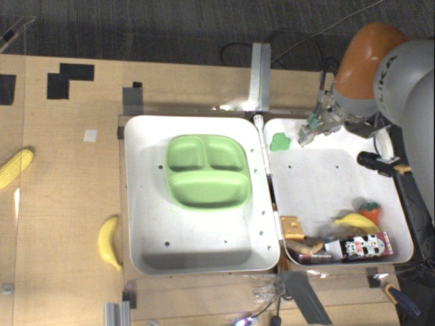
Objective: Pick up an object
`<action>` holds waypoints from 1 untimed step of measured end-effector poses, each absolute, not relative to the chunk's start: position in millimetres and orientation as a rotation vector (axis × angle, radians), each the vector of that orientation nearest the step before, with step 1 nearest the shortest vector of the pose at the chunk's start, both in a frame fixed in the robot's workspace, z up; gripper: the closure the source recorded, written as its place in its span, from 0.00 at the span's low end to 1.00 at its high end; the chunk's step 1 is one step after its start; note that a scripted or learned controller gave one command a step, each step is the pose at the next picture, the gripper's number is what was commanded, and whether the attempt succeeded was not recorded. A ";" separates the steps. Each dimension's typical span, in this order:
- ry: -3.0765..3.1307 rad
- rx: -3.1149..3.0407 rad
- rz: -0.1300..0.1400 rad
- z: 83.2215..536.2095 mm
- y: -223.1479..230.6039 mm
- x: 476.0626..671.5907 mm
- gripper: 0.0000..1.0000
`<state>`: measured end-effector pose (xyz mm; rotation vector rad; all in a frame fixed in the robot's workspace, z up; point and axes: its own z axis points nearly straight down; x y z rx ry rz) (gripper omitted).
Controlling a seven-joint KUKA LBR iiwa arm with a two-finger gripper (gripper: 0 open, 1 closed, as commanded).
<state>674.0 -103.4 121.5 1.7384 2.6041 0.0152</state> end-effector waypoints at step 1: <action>2.590 1.759 0.011 89.5 -106.3 625.4 1.00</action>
